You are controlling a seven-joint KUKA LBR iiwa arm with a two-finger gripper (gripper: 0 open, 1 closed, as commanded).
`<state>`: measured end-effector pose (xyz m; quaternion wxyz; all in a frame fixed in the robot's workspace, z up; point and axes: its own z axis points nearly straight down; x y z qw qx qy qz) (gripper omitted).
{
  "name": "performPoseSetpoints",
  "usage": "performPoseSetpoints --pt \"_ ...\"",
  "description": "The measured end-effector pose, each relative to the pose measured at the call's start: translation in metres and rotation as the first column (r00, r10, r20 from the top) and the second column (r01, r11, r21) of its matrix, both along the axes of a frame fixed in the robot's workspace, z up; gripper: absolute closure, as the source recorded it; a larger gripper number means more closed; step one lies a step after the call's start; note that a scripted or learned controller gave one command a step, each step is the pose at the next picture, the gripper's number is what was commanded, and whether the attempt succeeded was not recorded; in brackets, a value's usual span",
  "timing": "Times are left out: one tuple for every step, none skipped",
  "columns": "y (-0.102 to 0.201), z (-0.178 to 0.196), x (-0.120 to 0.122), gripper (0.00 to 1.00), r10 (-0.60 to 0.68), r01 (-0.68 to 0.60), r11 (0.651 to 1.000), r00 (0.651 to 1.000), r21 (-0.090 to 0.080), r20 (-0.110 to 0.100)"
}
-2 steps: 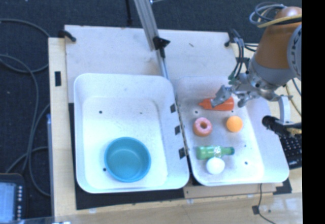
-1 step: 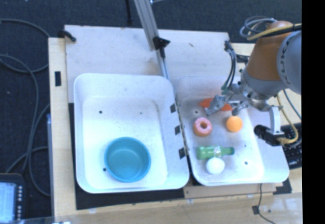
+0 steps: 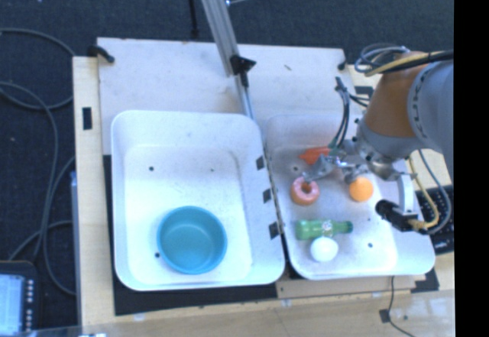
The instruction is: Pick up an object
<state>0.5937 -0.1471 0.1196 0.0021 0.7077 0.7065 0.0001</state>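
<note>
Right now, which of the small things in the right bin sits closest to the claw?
The flat red-orange piece, just left of the claw. The pink ring, orange ball, green bottle and white ball lie farther toward the front.

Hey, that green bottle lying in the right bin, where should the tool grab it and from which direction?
Probably from straight above, closing across the middle of the green bottle's body. It lies on its side, long axis running left-right, so the narrow width faces up. The white ball sits close against its lower side, so fingers may need to wedge between them.
</note>
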Motion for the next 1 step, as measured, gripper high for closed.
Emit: performPoseSetpoints --pt "-0.0015 -0.0061 0.0067 0.00 0.000 0.000 1.000 1.000 0.005 0.009"
